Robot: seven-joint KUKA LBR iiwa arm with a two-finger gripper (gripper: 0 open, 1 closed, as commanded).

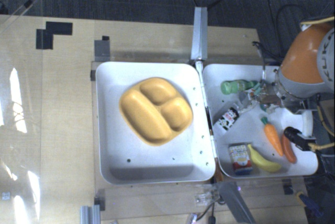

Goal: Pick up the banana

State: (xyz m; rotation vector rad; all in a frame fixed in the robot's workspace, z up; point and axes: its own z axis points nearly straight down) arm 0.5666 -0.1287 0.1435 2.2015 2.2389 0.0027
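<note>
Yellow banana (264, 160) lies untouched at lower right of the right bin (312, 165); the claw (263, 93) hovers above, grip state unclear.

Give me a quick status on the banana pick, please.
Gripper above right bin's far side. Banana at near edge, untouched. Carrot and small carton crowd it.

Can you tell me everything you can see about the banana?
The banana is yellow and curved like a smile, smooth and a bit shiny, so it may be plastic. It lies flat near the front edge of the right bin. Its left end is right next to a small red and white carton, maybe touching it. An orange carrot lies just behind it. The gripper is farther back, not holding it.
</note>
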